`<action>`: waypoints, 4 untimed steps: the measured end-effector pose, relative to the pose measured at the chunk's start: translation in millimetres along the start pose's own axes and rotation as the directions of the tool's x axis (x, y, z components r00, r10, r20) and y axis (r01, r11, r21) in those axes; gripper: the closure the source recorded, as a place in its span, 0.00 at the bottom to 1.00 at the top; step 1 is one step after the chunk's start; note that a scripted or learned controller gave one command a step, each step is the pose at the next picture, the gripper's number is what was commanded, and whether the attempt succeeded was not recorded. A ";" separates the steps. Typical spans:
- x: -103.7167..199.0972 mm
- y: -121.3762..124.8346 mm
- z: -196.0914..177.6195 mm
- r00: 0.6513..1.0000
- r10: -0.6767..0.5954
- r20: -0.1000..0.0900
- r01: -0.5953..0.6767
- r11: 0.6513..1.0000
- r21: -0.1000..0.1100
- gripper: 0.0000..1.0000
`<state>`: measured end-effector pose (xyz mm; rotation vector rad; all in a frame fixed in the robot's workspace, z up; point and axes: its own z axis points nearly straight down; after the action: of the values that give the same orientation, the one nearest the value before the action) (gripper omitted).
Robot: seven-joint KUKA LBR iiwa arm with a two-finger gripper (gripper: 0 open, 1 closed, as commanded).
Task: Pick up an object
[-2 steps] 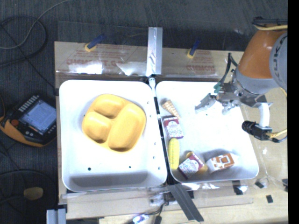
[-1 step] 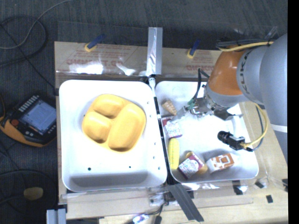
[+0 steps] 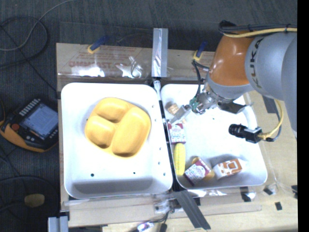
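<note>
Gripper (image 3: 182,111) low in right bin (image 3: 251,151), nothing visibly held. Nearest objects: small brown item (image 3: 170,107) just beside tip, carton (image 3: 177,132) and corn cob (image 3: 179,158) below. Risk: crowding against divider wall (image 3: 164,129) could cause a glancing miss.

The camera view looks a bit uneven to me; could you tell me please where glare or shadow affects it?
In the camera view, glare whitens the clear plastic sheet behind the bins; the yellow object casts a soft shadow on the left bin floor; the right bin is brightly lit, and the gripper looks small and slightly soft.
</note>
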<state>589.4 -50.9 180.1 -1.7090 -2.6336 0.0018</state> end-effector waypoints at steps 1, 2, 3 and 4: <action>-77.5 4.8 70.2 1.000 0.021 0.001 -0.021 1.000 0.000 0.00; -103.9 39.7 90.0 0.987 -0.162 0.000 0.162 0.987 0.008 0.00; -104.6 41.5 84.1 0.987 -0.161 0.007 0.161 0.987 -0.001 1.00; -44.4 47.3 -0.1 0.999 -0.053 -0.001 0.053 0.999 0.000 1.00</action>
<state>650.7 -72.2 180.1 -1.6384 -2.6778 0.0007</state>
